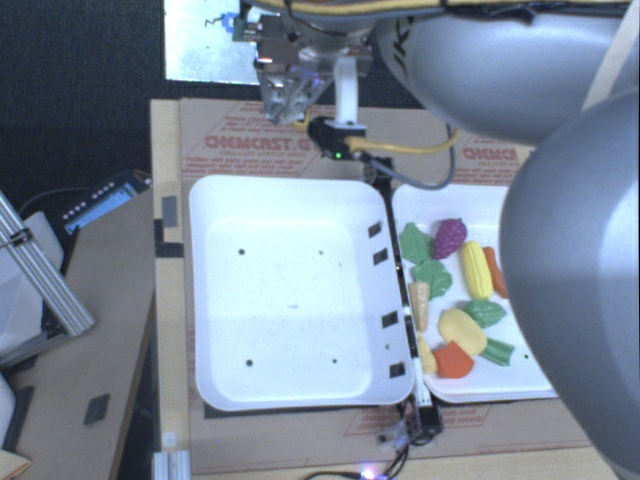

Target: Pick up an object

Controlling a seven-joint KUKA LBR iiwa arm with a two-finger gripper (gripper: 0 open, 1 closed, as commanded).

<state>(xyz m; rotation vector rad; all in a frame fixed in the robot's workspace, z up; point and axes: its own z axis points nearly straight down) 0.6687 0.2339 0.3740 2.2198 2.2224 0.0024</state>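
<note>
Plastic toy vegetables (458, 298), among them purple grapes (450, 235) and yellow corn (475, 270), crowd the right bin's (450, 390) left edge. The gripper (288, 103) hangs beyond the left bin's (215, 298) far edge, its grip unreadable.

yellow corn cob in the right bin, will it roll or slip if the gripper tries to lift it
The yellow corn cob looks long and rounded, so it may roll if nudged sideways. Its glossy, plastic-looking surface suggests it could slip in a shallow pinch. It is probably stiff and light, and the purple grapes crowd it, so neighbours may shift.
</note>
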